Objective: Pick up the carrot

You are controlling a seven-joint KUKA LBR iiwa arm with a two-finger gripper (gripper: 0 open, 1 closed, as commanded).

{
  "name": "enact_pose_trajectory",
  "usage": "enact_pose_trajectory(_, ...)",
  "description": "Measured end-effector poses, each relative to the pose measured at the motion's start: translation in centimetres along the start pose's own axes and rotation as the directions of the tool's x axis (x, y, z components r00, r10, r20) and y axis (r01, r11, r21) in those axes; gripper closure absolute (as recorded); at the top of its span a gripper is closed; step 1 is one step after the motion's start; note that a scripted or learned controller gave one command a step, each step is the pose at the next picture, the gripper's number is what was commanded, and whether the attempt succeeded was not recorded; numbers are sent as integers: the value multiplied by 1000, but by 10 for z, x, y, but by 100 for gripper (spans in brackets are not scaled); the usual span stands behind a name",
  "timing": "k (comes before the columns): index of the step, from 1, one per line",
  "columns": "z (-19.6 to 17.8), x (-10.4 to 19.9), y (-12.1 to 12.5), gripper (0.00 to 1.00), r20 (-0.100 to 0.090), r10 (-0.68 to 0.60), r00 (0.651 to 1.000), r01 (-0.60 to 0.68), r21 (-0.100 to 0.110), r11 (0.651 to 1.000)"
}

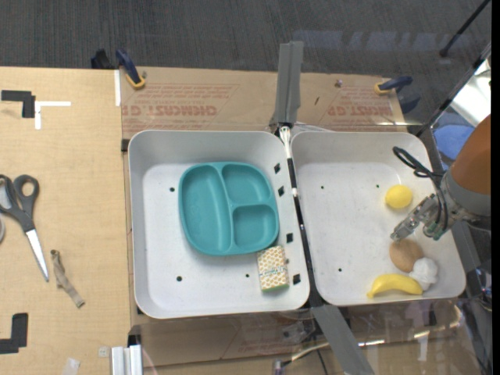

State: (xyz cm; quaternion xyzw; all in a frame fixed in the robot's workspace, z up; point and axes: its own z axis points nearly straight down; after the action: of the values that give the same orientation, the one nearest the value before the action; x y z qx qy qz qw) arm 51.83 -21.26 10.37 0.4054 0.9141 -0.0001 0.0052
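While poised over the smooth brown egg-shaped piece (405, 255) | metal gripper (414, 226) | finger state cannot be told | curved glossy banana (395, 286) seen nearby.

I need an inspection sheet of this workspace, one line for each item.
Surface: left bin and right bin, both white, on a bench.
Job's things: nothing seen.
Clutter: teal plate and small box in left bin; yellow ball, brown item, white item, banana in right bin.
Grippers: end effector over right bin, near brown item.
Cables: black loop by the arm.
Surroundings: scissors on bench; clamp at far edge.
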Motion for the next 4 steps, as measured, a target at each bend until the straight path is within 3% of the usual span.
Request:
enact_pose_trajectory(1, -97, -76, 69, 100, -4, 41, 999, -41, 3, 999)
enact_pose_trajectory(2, -67, 40, 45, 100, -8, 187, 982, -187, 6, 982)
enact_pose_trajectory(3, -156, -27, 40, 100, -4, 361, 932, -361, 7, 932)
enact_pose_trajectory(4, -75, 34, 36, 100, -6, 505, 863, -505, 10, 863)
